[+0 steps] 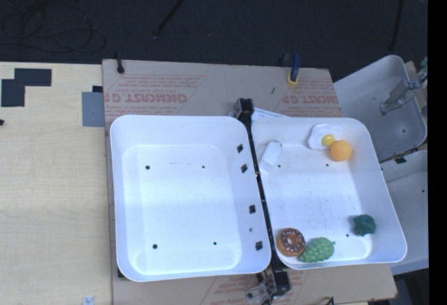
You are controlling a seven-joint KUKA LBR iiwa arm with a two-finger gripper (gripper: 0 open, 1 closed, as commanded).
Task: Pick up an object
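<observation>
Two white bins side by side on the desk [49, 178], left bin [178, 269], right bin [380, 171] with orange ball [341, 151] and fried egg [323, 137] at its upper edge, doughnut [290, 241], green grapes [317, 250] and dark green piece [363, 225] along its lower edge, its middle open, end effector's state cannot be told.

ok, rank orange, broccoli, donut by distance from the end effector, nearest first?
From the end effector at upper right:
1. Orange, far side of the right bin.
2. Broccoli, near right corner.
3. Donut, near edge, toward the middle.
</observation>
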